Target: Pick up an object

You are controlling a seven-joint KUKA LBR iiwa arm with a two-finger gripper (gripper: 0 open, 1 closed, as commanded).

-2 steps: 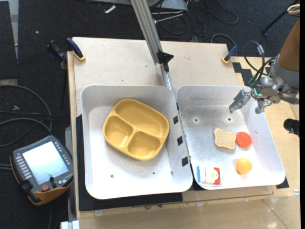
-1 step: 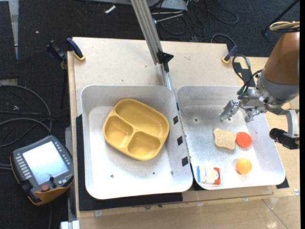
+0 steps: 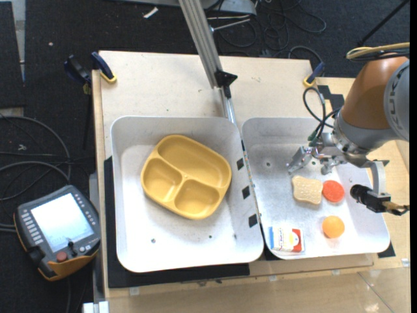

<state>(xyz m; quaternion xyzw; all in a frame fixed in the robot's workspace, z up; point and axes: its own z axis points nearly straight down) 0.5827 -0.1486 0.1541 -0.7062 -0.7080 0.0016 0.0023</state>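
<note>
A wooden bench (image 3: 163, 77) seen from above carried two shallow white bins side by side. The left bin (image 3: 130, 240) held a yellow divided plate (image 3: 186, 177) with three compartments, lying flat near the bin's middle. The right bin (image 3: 273, 155) held four small things: a pale, bread-like slice (image 3: 307, 190), a red round piece (image 3: 333, 191) touching the slice's right side, an orange ball (image 3: 333, 226) nearer the front edge, and a small white carton with red and blue print (image 3: 287, 238) at the bin's front left corner.

The grey arm with its orange band (image 3: 378, 93) reached in from the right, over the back half of the right bin. Its gripper (image 3: 314, 162) hung just behind the bread-like slice and the red piece. The metal fingers (image 3: 299, 162) appeared spread somewhat apart, one pointing left and one down towards the slice, though the small, cluttered detail there made the width of the gap hard to judge. Nothing sat between the fingers, and they seemed to stop just short of the slice rather than touch it. All four objects lay on the bin floor.

A silver pole (image 3: 202, 34) slanted across the back of the bench, and a handheld control pendant with a lit screen (image 3: 55, 230) lay on the dark floor to the left.
</note>
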